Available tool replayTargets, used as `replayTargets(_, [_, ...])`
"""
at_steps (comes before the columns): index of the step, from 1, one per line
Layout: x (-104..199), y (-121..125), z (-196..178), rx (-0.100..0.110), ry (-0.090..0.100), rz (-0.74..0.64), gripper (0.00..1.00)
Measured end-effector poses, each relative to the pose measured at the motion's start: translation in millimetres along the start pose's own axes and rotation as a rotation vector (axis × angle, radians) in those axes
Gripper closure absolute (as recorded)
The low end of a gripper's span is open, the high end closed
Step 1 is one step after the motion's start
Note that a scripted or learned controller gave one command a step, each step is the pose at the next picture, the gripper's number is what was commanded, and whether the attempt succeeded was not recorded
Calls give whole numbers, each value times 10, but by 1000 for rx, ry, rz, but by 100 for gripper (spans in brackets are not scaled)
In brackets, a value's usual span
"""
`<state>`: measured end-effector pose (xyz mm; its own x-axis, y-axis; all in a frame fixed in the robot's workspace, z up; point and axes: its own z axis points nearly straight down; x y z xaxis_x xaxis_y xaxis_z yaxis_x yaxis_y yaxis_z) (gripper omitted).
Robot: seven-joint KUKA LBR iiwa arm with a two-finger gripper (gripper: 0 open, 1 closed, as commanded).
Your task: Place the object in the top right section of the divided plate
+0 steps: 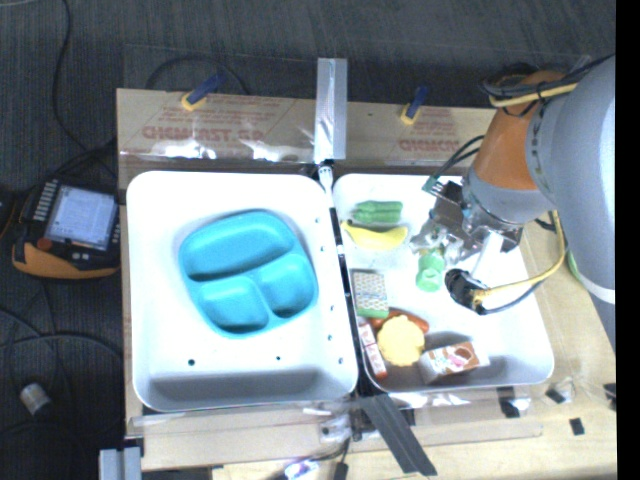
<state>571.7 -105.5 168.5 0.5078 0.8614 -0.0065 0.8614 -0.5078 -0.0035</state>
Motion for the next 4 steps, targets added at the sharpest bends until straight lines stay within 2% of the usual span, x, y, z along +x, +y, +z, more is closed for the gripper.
replayTargets(1, [1, 0, -1, 0, 0, 0, 0])
replayTargets(2, [229, 483, -870, -3, 1, -248, 0])
replayTargets(3, [201, 993, -1345, -5, 0, -425, 0])
replayTargets(4, [206, 991, -1344, -4, 0, -426, 0])
